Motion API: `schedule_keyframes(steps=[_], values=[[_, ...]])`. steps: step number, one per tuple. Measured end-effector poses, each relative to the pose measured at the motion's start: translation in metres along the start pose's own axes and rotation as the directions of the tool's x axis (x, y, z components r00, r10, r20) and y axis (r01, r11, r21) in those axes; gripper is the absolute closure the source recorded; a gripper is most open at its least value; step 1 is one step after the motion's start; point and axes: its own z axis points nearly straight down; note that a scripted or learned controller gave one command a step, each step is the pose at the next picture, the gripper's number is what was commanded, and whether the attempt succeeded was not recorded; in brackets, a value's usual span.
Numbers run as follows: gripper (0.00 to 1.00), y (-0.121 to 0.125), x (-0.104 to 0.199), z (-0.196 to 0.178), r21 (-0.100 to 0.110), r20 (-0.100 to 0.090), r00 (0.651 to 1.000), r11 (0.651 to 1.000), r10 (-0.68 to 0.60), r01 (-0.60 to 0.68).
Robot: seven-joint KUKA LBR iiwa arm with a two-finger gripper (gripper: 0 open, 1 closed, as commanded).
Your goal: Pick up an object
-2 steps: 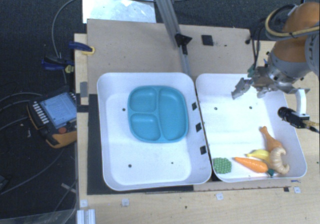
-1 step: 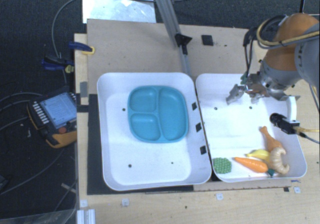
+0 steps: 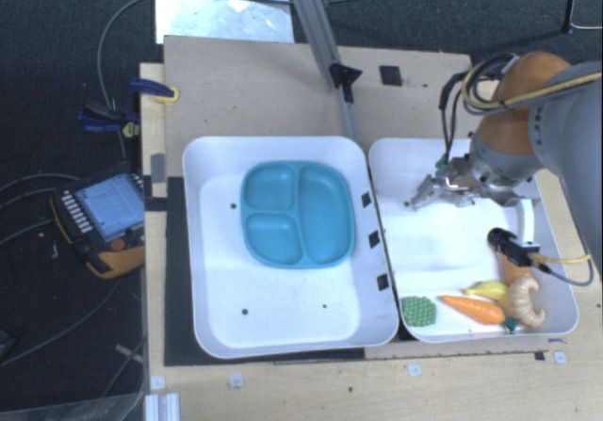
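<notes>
Your grey arm with the orange band [image 3: 528, 99] reaches in from the right of the frame, and its two-finger gripper [image 3: 424, 195] hangs over the upper part of the right shallow white bin [image 3: 396, 165]. The fingers look slightly spread and nothing lies between them; the view is small, so treat that as a reading, not a certainty.

Step in hand, by my judgement: approach only. No object is taken.

The candidates lie in a cluster at the lower right of the frame, along the near wall of the right bin: an orange plastic carrot [image 3: 474, 308], a round green knobbly piece [image 3: 418, 311], a yellow banana-shaped piece [image 3: 488, 290] and a beige curved piece [image 3: 526, 301]. The last three crowd one another; the green piece sits apart, close to the bin's lower left corner.

The next move calls for you to travel toward the bottom of the frame, then descend squarely over one item.

The middle of the right bin is bare floor. The near wall and corner leave little finger room. The left bin holds a blue divided plastic plate [image 3: 297, 214].
</notes>
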Motion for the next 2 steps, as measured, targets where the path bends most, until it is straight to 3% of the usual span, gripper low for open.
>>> schedule_keyframes(steps=[1,2], values=[[1.0,0.002,0.0,-0.015,-0.006,0.001,1.0,1.0,-0.002,0.002],[1.0,0.009,-0.004,-0.061,-0.008,0.001,1.0,1.0,0.0,0.0]])
